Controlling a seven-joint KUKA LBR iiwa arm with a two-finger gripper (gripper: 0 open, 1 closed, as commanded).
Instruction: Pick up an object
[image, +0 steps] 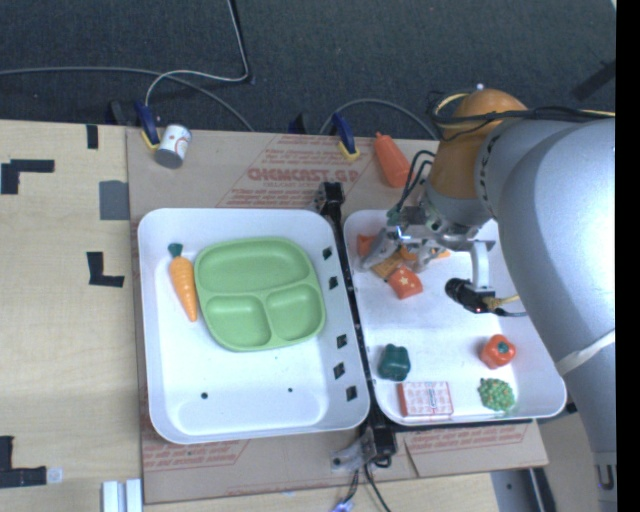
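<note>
Bench w/ two white bins: gripper (400, 243) low in right bin (440, 330) near its top-left corner, over orange-red toy (405, 284); open/closed can't tell. Green bell pepper (394, 362) below.

A smooth, matt green plastic divided plate (262, 292) lies in a glossy white plastic bin (160, 350). Left of the plate, a shiny orange plastic carrot (183, 283). Under the bin, matt brown cardboard (290, 180) printed in red.
</note>
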